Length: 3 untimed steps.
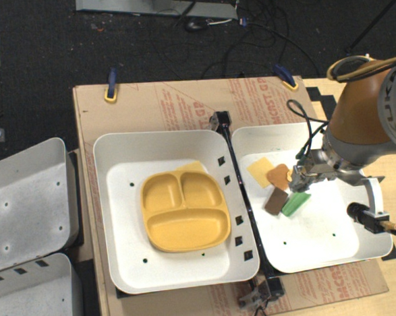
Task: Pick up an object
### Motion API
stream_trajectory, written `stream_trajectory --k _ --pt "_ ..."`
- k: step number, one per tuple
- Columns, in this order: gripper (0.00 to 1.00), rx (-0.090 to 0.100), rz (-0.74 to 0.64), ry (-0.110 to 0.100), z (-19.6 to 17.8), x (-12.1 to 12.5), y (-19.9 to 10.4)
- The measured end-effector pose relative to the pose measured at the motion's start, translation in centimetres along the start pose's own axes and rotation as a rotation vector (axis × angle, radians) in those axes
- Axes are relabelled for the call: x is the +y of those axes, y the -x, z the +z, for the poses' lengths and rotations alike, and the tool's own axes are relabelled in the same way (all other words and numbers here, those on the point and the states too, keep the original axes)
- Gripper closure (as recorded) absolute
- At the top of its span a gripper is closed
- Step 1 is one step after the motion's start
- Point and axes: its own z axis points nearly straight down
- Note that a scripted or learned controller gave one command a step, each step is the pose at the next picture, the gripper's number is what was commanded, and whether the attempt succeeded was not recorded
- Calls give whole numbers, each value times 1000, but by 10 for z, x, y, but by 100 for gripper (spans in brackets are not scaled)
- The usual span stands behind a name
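Gripper (301, 180) down in right bin (339, 245), over green block (295, 204), brown block (277, 200) & orange piece (278, 176). Can't tell grip state. Yellow tray (185, 210) in left bin (119, 193).

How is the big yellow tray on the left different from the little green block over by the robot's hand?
The yellow tray is large and split into three compartments; the green block is small and plain. The yellow tray has the left bin to itself; the green block sits in the right bin against a brown block, near an orange piece. The gripper hangs close over the green block, far from the yellow tray. Both lie flat.
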Motion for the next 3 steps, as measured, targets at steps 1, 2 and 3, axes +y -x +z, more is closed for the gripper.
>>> stream_trajectory --k 1,2,3 --pt "100 -1 1 1 -60 6 7" --pt "100 -1 0 0 -96 7 7" --pt "100 1 -4 -4 -87 24 -53"
